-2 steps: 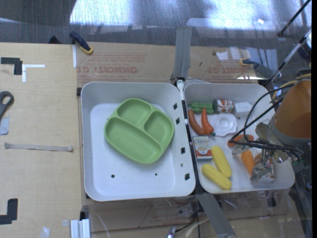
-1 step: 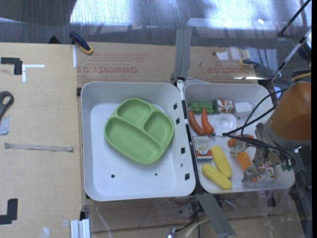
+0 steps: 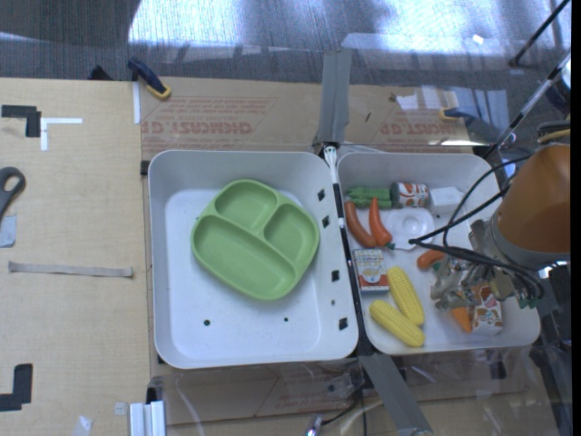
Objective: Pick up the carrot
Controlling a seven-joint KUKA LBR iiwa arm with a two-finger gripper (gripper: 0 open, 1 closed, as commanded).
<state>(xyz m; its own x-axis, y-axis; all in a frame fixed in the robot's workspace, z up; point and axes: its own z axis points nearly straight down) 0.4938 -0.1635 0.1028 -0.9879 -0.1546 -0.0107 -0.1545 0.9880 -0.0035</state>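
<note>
Two long orange carrot-like pieces (image 3: 359, 226) lie side by side at the left of the right bin (image 3: 508, 339), just below a green leafy piece (image 3: 368, 195). My gripper (image 3: 451, 287) hangs low in the same bin, well to the right of them and nearer the front. It sits among clutter: a small orange piece (image 3: 428, 260) is at its left and another orange piece (image 3: 464, 320) lies just in front. The arm's orange band (image 3: 543, 203) rises above it at the right edge, and dark cables cross the bin.
The left bin (image 3: 172, 271) holds a green divided plate (image 3: 257, 237). In the right bin are two corn cobs (image 3: 400, 309), a small packet (image 3: 370, 269), a white lid (image 3: 409, 222), a small can (image 3: 411, 193), a white box (image 3: 446, 197) and a printed carton (image 3: 488, 312).
</note>
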